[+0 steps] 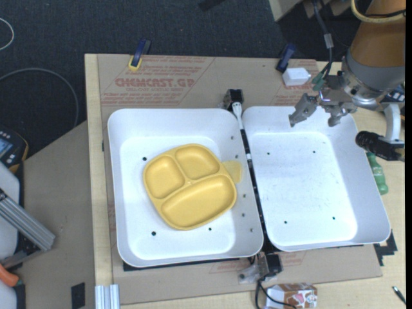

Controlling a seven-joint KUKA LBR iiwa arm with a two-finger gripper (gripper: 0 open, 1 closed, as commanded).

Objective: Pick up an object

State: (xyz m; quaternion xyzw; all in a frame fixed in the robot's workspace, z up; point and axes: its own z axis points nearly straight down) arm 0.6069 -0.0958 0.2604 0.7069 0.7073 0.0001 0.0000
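Camera view shows the gripper [317, 112] spread wide and empty above the right bin's [322, 234] far edge, well apart from the yellow plate [188, 187] in the left bin [129, 234], probably awaiting a pick.

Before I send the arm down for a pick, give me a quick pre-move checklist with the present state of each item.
1. Target present: yellow divided plate lies in the left bin. Ok.
2. Target free of clutter: nothing rests on the plate or leans against it. Ok.
3. Tool empty: the tool has its fingers spread with nothing between them. Ok.
4. Tool over target: it hangs above the far edge of the right bin, not the left one. Not ok.
5. Path across: the divider between the bins, with a black clip at its far end, lies on the way. Clearance: cannot tell.
6. Graspable edge: the plate lies flat, rim low. Cannot tell.
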